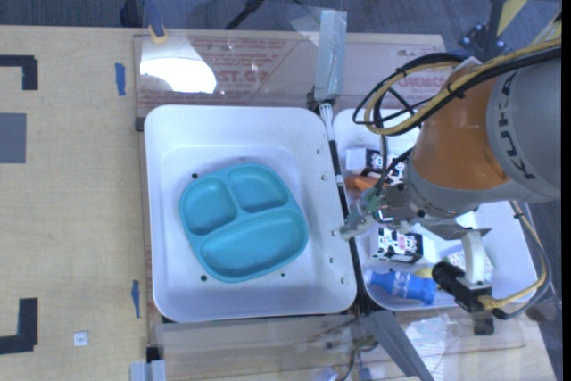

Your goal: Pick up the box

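A small white box with black print [398, 244] lies in the right bin [525, 232], just below my wrist. A second white and black printed piece [376, 161] shows at the bin's upper left, partly hidden by the arm. My gripper [368, 213] hangs low over the right bin's left wall, just up and left of the box. The grey and orange arm covers most of the bin. Nothing shows clearly held in the gripper.
A teal divided plate [244, 220] lies in the left bin [178, 138]. In the right bin, a blue bottle [402, 285] rests near the front edge and an orange item [362, 183] sits by the dividing wall.
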Motion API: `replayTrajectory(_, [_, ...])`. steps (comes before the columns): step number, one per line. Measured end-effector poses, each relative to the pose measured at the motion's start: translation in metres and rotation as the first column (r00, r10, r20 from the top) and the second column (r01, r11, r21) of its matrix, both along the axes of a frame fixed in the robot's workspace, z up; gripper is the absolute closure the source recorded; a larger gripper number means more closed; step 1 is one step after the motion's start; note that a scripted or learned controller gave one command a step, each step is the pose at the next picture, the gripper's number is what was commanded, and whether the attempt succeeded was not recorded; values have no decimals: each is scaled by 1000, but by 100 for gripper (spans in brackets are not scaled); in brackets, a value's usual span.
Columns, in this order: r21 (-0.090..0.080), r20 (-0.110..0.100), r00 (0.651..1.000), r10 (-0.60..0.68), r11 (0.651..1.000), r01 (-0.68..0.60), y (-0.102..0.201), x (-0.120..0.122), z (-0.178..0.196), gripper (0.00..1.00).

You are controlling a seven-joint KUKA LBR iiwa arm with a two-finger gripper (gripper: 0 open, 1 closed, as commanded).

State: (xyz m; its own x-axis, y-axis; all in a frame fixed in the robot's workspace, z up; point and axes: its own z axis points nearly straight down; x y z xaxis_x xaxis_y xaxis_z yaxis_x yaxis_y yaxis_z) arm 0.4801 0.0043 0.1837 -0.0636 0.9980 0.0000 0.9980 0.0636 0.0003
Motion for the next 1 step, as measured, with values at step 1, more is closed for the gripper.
replayTrajectory(1, [0,0,1000,-1,1000,1,0,0,0,0])
